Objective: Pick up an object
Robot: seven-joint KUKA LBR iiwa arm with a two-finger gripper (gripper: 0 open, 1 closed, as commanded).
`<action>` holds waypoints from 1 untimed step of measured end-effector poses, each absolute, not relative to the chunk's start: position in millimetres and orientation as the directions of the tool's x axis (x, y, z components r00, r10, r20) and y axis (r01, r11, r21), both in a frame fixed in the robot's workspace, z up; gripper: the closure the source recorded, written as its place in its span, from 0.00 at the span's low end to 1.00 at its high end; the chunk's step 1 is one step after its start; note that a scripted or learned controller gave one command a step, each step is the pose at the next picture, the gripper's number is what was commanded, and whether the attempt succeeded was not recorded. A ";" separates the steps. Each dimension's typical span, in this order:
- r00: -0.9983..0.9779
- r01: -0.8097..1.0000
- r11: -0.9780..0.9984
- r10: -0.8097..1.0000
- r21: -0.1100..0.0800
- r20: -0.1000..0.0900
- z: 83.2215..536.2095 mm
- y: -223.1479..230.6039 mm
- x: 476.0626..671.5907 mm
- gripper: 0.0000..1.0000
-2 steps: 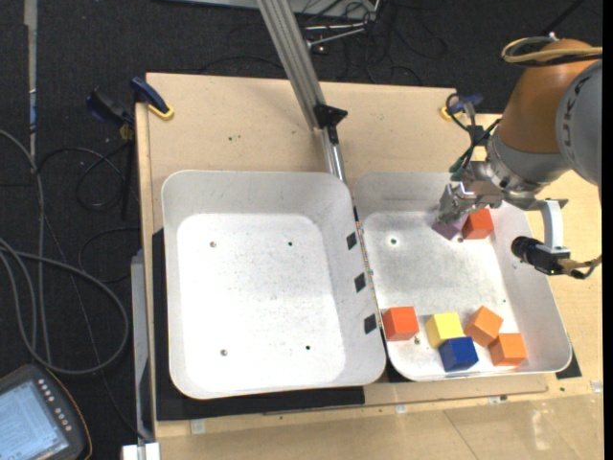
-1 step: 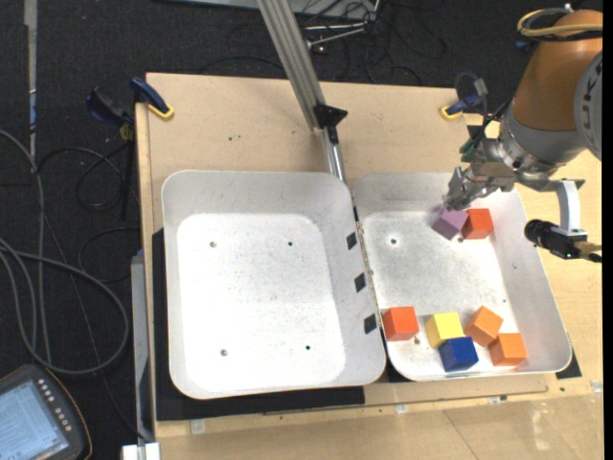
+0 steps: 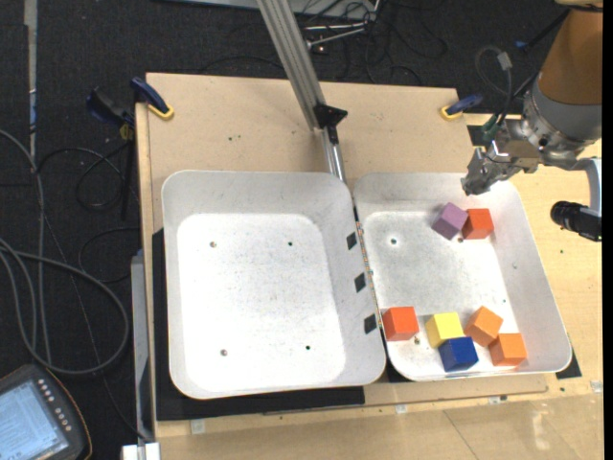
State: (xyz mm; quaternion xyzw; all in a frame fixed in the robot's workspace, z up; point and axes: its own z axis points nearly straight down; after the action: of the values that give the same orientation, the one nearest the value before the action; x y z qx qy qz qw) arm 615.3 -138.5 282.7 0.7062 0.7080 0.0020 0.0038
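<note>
My gripper (image 3: 476, 184) hangs over the far right corner of the right bin (image 3: 431, 276), just above and to the right of a purple cube (image 3: 447, 220) and an orange cube (image 3: 477, 223) that touch each other. Nothing shows between its fingers. Along the bin's near edge lie an orange cube (image 3: 400, 322), a yellow cube (image 3: 443, 328), a blue cube (image 3: 459, 353) and two more orange cubes (image 3: 486, 323) (image 3: 508, 349).
The left bin (image 3: 254, 276) lies beside the right one, speckled and bare. A slanted metal pole (image 3: 297, 56) crosses the bench's far side. Clamps (image 3: 148, 99) (image 3: 460, 106) grip the board's far corners. A tablet (image 3: 34, 420) sits at the lower left.
</note>
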 end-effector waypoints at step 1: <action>-0.007 1.000 0.007 1.000 -0.002 0.001 264.8 -87.4 600.4 1.00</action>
State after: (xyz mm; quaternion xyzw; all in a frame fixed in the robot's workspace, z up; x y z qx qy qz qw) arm 600.4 -87.4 264.8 0.7047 0.7095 -0.0001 -0.0011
